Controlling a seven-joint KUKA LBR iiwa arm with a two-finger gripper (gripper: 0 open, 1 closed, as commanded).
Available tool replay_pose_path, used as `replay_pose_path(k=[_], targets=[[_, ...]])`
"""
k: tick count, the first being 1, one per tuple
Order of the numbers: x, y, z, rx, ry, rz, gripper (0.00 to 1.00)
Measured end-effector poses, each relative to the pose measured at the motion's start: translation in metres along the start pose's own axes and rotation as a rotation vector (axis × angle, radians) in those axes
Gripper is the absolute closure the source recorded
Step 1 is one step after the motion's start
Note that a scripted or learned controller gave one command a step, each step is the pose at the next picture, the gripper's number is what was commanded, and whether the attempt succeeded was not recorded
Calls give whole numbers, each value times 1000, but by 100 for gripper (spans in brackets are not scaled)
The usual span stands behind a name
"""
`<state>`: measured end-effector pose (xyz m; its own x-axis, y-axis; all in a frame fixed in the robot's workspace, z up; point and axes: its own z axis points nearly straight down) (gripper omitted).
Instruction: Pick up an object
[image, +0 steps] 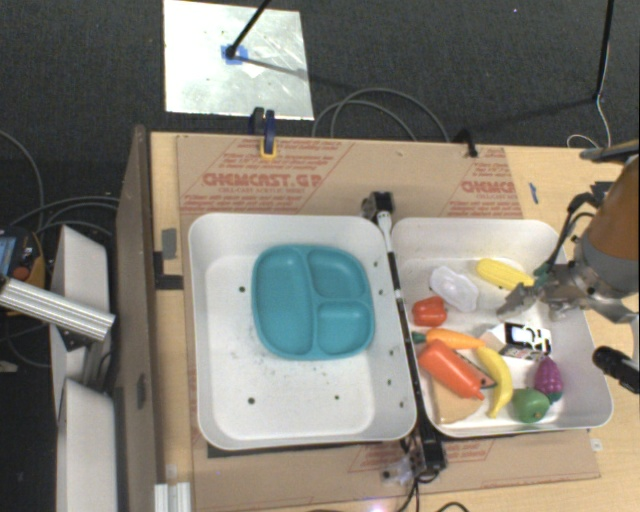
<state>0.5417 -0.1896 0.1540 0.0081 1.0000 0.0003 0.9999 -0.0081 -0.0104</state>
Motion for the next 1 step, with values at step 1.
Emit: replay_pose_path(k=[1], targets=[[6, 63, -6, -18, -2, -15, 0]])
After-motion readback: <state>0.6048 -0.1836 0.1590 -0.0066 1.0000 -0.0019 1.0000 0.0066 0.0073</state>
